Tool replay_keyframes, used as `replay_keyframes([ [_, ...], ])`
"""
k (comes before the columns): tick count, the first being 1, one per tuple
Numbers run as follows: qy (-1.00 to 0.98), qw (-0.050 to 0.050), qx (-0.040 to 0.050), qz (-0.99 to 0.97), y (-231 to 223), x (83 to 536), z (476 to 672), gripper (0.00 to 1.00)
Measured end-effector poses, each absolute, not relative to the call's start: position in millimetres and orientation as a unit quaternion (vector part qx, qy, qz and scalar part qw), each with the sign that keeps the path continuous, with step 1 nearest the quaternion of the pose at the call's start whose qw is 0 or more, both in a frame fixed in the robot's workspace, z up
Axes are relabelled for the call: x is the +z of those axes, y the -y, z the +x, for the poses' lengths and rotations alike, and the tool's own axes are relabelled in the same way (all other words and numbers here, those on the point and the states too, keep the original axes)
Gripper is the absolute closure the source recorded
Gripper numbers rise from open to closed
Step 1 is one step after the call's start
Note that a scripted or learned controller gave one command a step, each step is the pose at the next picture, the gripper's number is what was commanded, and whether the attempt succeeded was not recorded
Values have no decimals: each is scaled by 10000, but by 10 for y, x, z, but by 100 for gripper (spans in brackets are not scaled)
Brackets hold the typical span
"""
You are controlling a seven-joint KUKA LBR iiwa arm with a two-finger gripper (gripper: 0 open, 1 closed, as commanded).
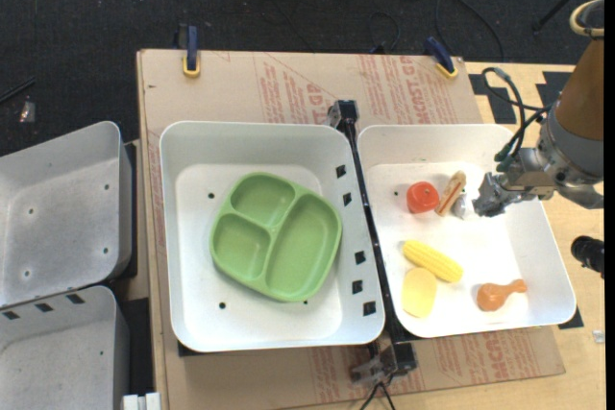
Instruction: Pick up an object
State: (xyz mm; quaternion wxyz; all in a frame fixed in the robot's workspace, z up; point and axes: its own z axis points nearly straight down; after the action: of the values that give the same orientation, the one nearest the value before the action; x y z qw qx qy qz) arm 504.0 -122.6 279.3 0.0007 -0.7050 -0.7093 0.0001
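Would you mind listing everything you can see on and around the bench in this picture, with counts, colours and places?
left bin: one, white, left half of the bench.
right bin: one, white, right half of the bench.
divided plate: one, green, three compartments, lying in the left bin.
tomato-like toy: one, red, upper part of the right bin.
stick-like piece: one, tan, just right of the red toy.
corn cob: one, yellow, middle of the right bin.
oval piece: one, pale yellow, just below the corn cob.
drumstick-like toy: one, orange, lower right of the right bin.
clamps: two, blue and yellow, on the board's far edge.
spare trays: two, white, left of the bench.
arm: one, grey with orange, reaching in from the right.
gripper: one, low in the right bin beside the tan piece.
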Motion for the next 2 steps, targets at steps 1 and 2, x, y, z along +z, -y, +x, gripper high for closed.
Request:
replay_keyframes([
  [1, 7091, 5, 2, -7051, 736, 2782, 4987, 100],
  [2, 7090, 7, 4, -7052, 280, 2575, 5016, 100],
])
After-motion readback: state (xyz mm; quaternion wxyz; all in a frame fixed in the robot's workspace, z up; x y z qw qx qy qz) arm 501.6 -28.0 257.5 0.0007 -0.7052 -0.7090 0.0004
